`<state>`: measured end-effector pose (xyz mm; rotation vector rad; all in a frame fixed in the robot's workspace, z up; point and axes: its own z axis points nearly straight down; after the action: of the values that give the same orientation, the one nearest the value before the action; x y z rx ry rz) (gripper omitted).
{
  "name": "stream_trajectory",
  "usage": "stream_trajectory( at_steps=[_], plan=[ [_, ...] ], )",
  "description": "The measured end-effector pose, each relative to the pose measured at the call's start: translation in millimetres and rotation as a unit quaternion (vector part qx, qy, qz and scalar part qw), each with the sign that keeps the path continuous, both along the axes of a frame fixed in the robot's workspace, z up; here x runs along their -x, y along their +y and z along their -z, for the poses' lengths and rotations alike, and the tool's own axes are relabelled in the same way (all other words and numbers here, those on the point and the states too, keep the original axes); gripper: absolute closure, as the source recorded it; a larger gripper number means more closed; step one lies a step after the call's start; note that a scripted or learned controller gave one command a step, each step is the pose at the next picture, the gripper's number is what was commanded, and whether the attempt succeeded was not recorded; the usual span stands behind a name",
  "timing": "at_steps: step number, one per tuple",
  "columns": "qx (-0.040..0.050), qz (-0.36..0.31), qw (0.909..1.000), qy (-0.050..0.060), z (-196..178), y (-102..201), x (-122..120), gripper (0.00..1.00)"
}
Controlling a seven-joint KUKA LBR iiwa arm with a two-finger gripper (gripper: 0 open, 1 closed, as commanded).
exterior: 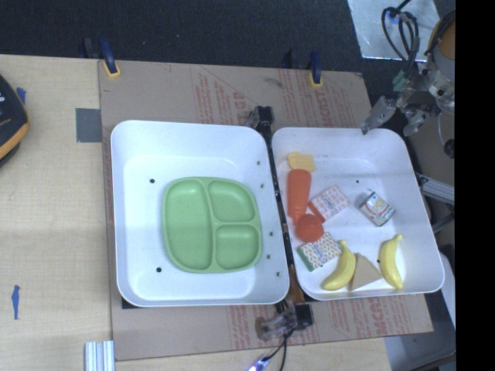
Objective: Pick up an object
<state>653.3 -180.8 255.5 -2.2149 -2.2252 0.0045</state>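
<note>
The right bin [402, 157] holds several toy foods. An orange carrot [299, 192] lies by its left wall, with a yellow piece [302, 161] above it and a red tomato [309, 228] below. Near them are a pink-white packet [331, 202], a small grey box [377, 208] and a green-white packet [319, 251]. Two bananas [340, 269] [392, 261] flank a tan wedge [363, 273] at the front. My gripper [396, 119] hangs over the bin's far right corner, open, with nothing between its fingers.
The left bin [135, 207] holds a green divided plate [210, 224]. Both bins rest on a cardboard sheet [193, 91] clamped to the wooden bench. A yellow-black device [9, 122] lies at the far left edge.
</note>
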Motion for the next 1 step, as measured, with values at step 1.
stream_trajectory(
  at_steps=[1],
  plan=[
    [-0.0002,-0.001,1.0000,0.001,69.4,69.8,18.4,0.00]
  ],
)
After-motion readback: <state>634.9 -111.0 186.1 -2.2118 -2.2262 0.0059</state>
